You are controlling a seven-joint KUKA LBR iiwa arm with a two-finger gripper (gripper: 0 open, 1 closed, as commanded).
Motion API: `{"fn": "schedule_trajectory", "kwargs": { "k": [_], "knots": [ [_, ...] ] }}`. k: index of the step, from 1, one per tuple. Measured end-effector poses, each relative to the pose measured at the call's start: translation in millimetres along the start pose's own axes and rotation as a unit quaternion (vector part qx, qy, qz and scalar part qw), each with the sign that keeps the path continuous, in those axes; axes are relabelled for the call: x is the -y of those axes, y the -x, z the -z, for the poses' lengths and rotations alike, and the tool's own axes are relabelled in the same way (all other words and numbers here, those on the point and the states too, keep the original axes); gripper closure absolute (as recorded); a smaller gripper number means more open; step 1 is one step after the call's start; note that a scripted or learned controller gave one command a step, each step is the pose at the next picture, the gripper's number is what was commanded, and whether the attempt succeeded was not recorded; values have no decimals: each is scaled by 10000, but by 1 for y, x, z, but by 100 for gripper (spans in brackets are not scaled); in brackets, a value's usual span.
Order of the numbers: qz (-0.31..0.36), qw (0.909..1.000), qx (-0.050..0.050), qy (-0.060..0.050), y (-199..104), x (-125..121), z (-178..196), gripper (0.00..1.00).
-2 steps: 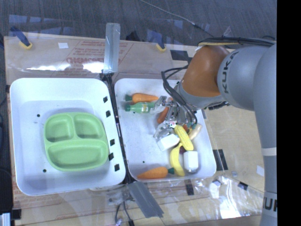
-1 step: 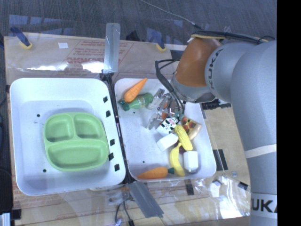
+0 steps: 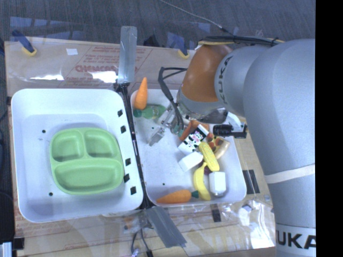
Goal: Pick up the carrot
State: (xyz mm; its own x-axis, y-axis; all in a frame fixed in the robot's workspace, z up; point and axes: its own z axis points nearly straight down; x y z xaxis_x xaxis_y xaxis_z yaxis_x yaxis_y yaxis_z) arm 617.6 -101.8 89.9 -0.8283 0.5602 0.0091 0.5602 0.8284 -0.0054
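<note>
An orange carrot (image 3: pixel 141 92) stands slanted at the far left corner of the right bin (image 3: pixel 161 170), its tip over the rim. A second carrot (image 3: pixel 174 197) lies along that bin's near wall. My gripper (image 3: pixel 162 129) hangs low over the bin's left middle, below and right of the upper carrot and well above the lower one. Its two metal fingers stand apart, open, with nothing between them. The orange-banded wrist (image 3: pixel 201 82) covers the bin's far right part.
A green lump (image 3: pixel 153 111) lies beside the upper carrot. Corn (image 3: pixel 209 155), a banana (image 3: pixel 199 180), white blocks (image 3: pixel 190 161) and a printed box (image 3: pixel 195 138) crowd the bin's right side. The left bin (image 3: pixel 32 106) holds a green divided plate (image 3: pixel 86 160).
</note>
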Motion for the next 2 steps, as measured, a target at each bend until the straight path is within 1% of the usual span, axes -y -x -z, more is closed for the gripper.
{"fn": "schedule_trajectory", "kwargs": {
  "k": [1, 2],
  "knots": [
    [-1869, 9824, -29, -26, 3, -10, -1, 0],
    [-2631, 9647, 59, 74, -24, -77, 108, 0]
  ]
}}
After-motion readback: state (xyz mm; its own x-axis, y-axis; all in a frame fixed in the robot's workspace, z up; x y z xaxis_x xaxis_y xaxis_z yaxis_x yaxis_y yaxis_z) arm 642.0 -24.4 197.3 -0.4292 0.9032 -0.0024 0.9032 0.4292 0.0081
